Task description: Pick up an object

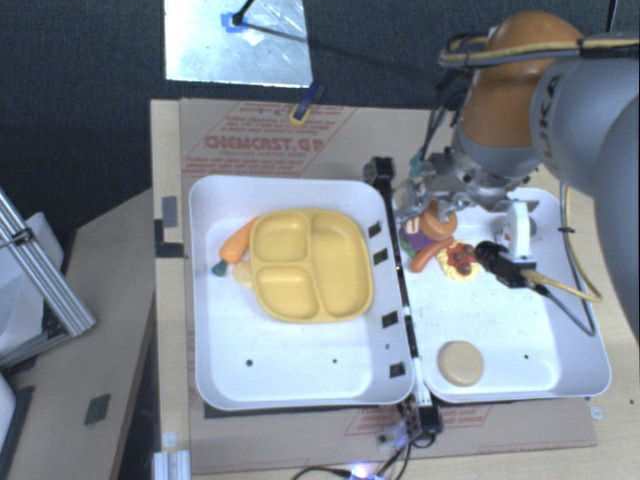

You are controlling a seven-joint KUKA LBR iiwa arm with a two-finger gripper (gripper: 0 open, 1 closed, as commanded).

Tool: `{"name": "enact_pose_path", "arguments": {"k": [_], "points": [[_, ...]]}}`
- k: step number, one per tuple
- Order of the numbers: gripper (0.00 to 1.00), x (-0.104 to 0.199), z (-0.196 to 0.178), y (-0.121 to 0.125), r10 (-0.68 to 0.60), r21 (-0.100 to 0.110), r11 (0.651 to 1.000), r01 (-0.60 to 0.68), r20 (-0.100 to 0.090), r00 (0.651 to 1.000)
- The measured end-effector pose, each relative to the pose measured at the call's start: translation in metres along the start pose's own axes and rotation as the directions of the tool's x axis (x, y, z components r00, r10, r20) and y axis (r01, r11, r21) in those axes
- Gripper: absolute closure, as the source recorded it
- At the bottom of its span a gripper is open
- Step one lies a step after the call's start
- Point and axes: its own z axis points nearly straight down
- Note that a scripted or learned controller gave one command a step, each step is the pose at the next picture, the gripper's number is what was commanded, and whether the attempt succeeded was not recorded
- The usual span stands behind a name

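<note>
Looking down, I see my gripper (pixel 432 206) low over the toy pile (pixel 437 240) in the right bin (pixel 520 368), and I cannot tell if it grabs anything.

We record a yellow divided plate (pixel 307 265) lying flat at frame centre-left, with an orange carrot (pixel 236 241) touching its left edge. At upper right a cluster of small toy foods (pixel 440 240), orange, purple and red, lies bunched. A tan round disc (pixel 461 362) sits lower right.
</note>
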Motion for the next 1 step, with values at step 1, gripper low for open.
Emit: {"name": "enact_pose_path", "arguments": {"k": [1], "points": [[1.00,-0.0091,0.0091,-0.0046,0.005,0.002,1.000,-0.005,0.001,1.000]]}}
